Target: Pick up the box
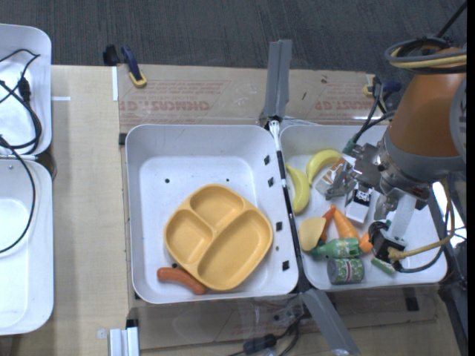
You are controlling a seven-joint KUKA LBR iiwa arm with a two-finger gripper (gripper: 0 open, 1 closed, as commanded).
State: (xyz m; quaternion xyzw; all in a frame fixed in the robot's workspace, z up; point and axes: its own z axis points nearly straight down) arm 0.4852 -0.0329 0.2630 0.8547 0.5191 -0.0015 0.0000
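Observation:
A small white box (358, 205) with a black label lies in the right bin (430, 271), partly under the arm's wrist. My gripper (338, 181) hangs low over that bin, just left of the box and right of the two bananas (312, 175). From this angle I see nothing held in it. The grey wrist and the orange band (423, 113) cover the bin's right part.
Around the box lie a carrot (344, 224), a yellow wedge (312, 233), a green bottle (335, 248) and a can (346, 271). The left bin (148, 199) holds a yellow divided plate (217, 235) and a sausage (180, 279). A cable loops beside the wrist.

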